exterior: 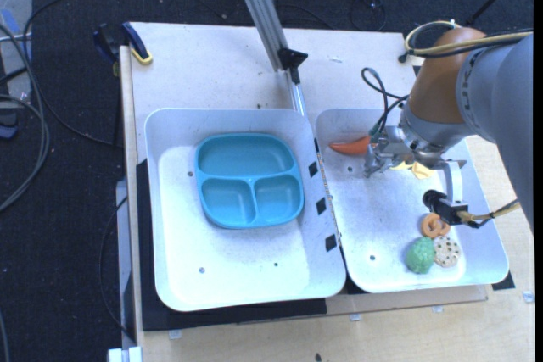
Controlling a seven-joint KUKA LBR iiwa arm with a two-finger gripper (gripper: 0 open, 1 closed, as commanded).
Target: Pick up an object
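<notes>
Green ball (418, 255) noted at right bin's (373, 275) near edge, untouched.
Claw (377, 160) positioned by the carrot (349, 147), probably targeted; claw state cannot be told.

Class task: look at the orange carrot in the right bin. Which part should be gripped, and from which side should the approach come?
Grip the carrot across its thicker middle, coming from above. It lies flat, long and narrow, near the bin's far left corner, so closing across its narrow width probably suits best. The end effector is just beside it.

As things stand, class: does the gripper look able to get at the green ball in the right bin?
Probably yes. The green ball lies uncovered near the right bin's front edge, below the gripper; a pretzel and cookie crowd its right side.
</notes>
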